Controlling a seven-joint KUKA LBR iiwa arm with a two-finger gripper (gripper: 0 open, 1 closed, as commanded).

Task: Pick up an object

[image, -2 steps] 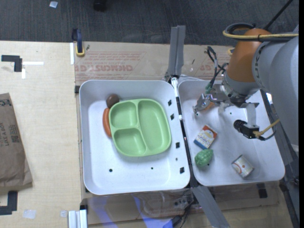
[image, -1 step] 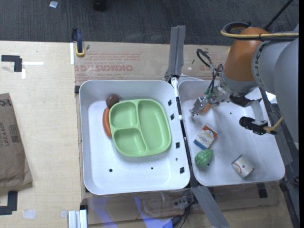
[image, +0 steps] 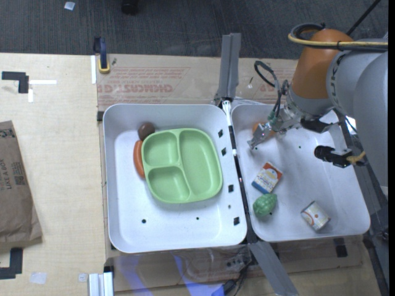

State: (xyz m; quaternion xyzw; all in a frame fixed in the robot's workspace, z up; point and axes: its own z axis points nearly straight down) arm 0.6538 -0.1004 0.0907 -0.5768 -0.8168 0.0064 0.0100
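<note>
My gripper (image: 259, 135) hangs over the far left part of the right bin (image: 345, 224), its metal fingers pointing left and down toward the bin floor. Nothing shows between them. In front of it, in the same bin, lie a small white, blue and orange carton (image: 267, 178), a green lumpy ball (image: 265, 205) and a small white and orange can (image: 315, 216) on its side. The left bin (image: 117, 184) holds a green three-part tray (image: 182, 164), with an orange item (image: 138, 157) and a brown round item (image: 146, 130) tucked against the tray's left side.
A grey divider bar (image: 229, 73) runs between the bins at the back. A black cable (image: 265, 76) loops near the wrist. A brown paper bag (image: 15, 184) lies on the bench at the far left. Cardboard (image: 154, 82) sits behind the left bin.
</note>
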